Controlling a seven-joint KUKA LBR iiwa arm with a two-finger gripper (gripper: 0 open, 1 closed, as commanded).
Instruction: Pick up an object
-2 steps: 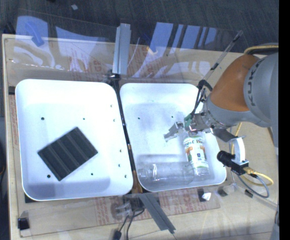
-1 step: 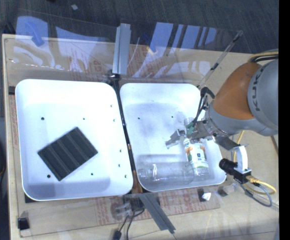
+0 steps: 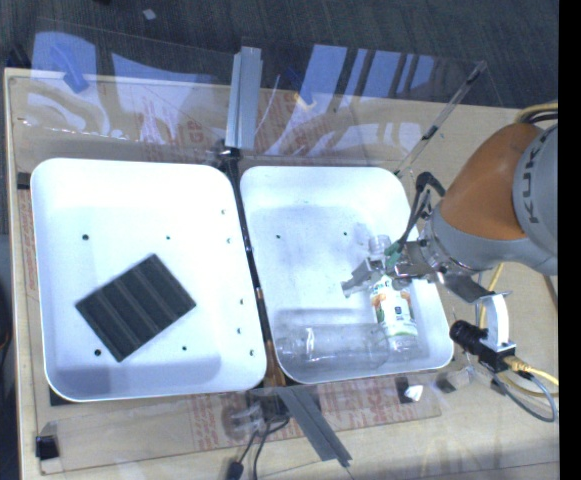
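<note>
gripper [image 3: 375, 268] hovering in the right bin [image 3: 300, 203], just above a small labelled bottle [image 3: 395, 313]; finger state is not discernible. bottle, near the bin's front right corner, is probably light, stiff, slippery; pinching across its body is looking best.

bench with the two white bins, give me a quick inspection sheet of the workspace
surface: wooden bench bearing two shallow white bins, left bin and right bin, side by side.
job's things: small white bottle with green-and-orange label and clear plastic bottle lying on its side, both in the right bin; dark ribbed rectangular slab in the left bin.
clutter: small white piece on the bench by the right bin's front corner.
grippers: two-finger gripper low over the right bin, just above the small bottle; hold not discernible.
cables: yellow cable at the right.
surroundings: clear panel behind the bins; dark carpet.
</note>
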